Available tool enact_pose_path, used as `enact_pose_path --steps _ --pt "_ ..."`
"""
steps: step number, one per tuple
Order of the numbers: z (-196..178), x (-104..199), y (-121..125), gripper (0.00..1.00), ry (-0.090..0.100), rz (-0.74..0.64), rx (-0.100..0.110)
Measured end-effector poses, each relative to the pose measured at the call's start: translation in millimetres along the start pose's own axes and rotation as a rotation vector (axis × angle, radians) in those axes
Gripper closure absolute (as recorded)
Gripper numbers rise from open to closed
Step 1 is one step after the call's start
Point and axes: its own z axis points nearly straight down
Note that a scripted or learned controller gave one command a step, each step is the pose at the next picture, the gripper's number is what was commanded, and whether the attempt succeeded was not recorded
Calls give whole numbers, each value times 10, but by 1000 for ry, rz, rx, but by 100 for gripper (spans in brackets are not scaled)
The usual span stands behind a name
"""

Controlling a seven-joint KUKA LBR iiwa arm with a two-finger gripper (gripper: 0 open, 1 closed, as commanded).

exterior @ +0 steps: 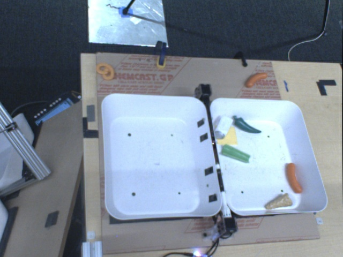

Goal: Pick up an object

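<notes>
Two shallow white bins sat side by side on a brown printed board [144, 75]. The left bin [155, 149] held nothing to pick. All the loose objects lay in the right bin [268, 159]. Near its upper left corner, a dark green pepper [246, 125] lay just beside a yellow wedge [230, 137] and a pale grey-white piece [220, 125], the three bunched close against the divider between the bins. Just below them a light green stick [236, 154] lay at a slant. An orange sausage shape [293, 177] rested against the right wall, and a tan crumbly piece [278, 201] lay near the lower right corner, well apart from the bunch. Outside the bins, another orange sausage shape [256, 79] lay on the board above the right bin, and a yellow ring [105, 71] sat at the board's upper left corner.
</notes>
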Motion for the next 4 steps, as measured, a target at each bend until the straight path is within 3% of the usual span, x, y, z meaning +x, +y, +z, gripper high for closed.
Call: enact_pose_path --steps 1,3,4 --pt "-42 -170 -1626 100 0 13 0" --pt "14 -136 10 100 0 -1 0" --pt "-23 -156 -788 100 1 7 2"
